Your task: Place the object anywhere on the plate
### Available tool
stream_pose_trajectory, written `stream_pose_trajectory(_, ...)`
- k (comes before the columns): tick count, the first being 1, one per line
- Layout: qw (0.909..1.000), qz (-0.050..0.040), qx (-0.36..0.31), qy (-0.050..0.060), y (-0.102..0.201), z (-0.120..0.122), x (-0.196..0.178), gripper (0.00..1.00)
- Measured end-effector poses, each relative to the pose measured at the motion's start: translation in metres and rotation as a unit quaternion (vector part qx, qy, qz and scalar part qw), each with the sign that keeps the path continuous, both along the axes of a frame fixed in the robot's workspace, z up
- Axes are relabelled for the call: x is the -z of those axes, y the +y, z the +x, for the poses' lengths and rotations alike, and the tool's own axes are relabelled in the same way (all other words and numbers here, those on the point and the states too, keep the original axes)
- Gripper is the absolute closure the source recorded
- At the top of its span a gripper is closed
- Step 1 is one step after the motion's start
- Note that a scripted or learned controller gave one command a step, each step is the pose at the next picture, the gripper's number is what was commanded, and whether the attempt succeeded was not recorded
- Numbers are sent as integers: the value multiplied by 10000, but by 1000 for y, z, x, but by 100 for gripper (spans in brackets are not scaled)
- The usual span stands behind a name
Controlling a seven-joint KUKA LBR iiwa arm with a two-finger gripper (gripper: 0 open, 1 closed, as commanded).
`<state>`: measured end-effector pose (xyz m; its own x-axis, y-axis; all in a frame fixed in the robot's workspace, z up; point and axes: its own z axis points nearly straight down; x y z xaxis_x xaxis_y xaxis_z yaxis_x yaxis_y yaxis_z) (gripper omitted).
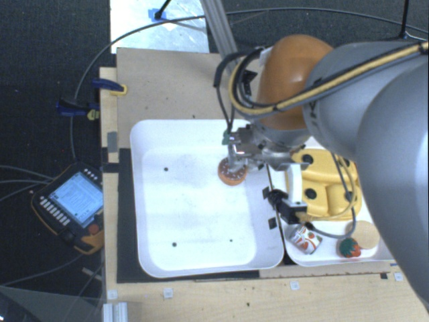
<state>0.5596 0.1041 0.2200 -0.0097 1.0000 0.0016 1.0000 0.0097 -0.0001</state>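
In the camera view we see the gripper (234, 158) low over the left bin (151, 247), near its right rim toward the far edge. A small round brown object (232, 174) sits just under it, touching or nearly so. We cannot tell how the gripper stands, nor whether it grips the object. We cannot make out a plate for certain. We judge the step to be the pick or the release; the next move calls for checking the hold first.

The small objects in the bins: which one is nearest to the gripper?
The brown round object in the left bin, directly below the gripper; the can and green ball lie farther right.
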Motion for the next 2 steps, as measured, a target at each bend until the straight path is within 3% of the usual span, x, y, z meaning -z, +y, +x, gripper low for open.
stream_pose_trajectory(1, 10000, 0, 3, 1, 35, -9, -1, 100)
stream_pose_trajectory(2, 10000, -5, 20, 0, 33, -8, -1, 0)
